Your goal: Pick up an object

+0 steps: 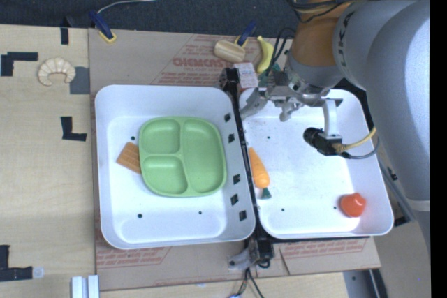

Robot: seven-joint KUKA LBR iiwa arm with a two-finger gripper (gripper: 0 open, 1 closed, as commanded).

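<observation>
My gripper (269, 107) hangs over the far left part of the right bin (307, 220), its two metal fingers (251, 101) spread apart with nothing between them. An orange carrot (258, 171) lies against the right bin's left wall, below the gripper. A small orange-red round fruit (353, 204) sits in the near right corner of that bin. In the left bin (119, 220) a green divided plate (183, 155) rests on top of a flat brown piece (128, 157).
Behind the bins on the cardboard lie a tan bread roll (229, 50), a yellow banana (265, 54) and a small pinkish box (244, 73). A croissant (56, 71) lies on the bench at far left. The arm's grey bulk covers the right side.
</observation>
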